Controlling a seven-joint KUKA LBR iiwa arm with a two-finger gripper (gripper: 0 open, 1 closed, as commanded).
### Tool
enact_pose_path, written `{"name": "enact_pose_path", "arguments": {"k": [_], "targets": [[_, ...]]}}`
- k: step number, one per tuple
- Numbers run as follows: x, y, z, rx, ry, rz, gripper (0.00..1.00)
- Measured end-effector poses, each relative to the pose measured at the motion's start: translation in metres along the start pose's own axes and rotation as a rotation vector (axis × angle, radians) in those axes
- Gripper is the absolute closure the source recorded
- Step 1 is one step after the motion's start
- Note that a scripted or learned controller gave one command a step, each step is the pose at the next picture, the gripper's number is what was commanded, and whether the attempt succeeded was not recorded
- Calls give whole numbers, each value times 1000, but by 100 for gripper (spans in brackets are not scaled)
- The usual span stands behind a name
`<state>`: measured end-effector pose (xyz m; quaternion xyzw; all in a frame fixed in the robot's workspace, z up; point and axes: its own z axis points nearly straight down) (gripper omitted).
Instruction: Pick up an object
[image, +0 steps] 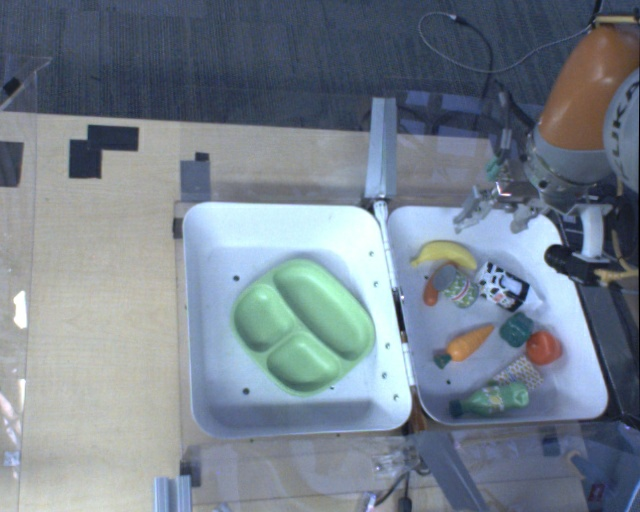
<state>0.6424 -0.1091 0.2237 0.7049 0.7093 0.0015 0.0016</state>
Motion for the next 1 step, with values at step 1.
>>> {"name": "enact_pose_path", "arguments": {"k": [1], "targets": [[31, -55, 9, 0, 0, 29, 0]]}}
